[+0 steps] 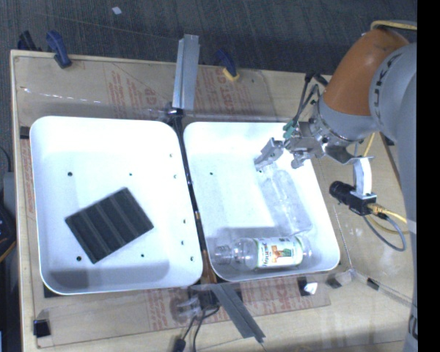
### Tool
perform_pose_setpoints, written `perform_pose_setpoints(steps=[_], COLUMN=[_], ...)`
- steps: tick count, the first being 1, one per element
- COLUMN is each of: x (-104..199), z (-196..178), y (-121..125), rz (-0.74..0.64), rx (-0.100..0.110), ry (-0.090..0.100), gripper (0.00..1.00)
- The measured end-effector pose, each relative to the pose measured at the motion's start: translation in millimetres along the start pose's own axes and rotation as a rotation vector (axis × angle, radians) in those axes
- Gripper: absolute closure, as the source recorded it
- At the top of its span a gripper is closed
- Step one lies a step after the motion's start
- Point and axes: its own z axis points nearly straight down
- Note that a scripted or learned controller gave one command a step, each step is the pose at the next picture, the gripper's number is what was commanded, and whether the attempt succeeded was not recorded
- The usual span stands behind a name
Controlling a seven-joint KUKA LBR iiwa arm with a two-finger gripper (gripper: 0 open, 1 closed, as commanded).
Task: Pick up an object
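Two clear plastic bottles lie in the right bin (205,196). One bottle without a label (286,200) lies diagonally near the bin's right wall. A second bottle with a white and orange label (268,253) lies along the front wall. My gripper (283,158) hangs over the right bin's far right part, just above the far end of the unlabelled bottle. Its fingers (267,156) are spread open with nothing held between them. A dark ribbed rectangular pad (108,224) lies flat in the left bin (51,134).
The grey arm with its orange band (356,75) reaches in from the right, above the bench edge. A black cable fitting (350,194) sits just outside the right bin's wall. A metal divider bar (185,72) stands between the bins at the back.
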Motion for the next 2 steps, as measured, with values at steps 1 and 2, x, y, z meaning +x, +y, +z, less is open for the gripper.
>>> perform_pose_setpoints(steps=[1, 2], x=[4, 46], z=[-4, 67], y=[-80, -105], rz=[-0.236, -0.589], rx=[-0.003, -0.003], ry=[-0.001, -0.001], gripper=[0.00, 0.00])
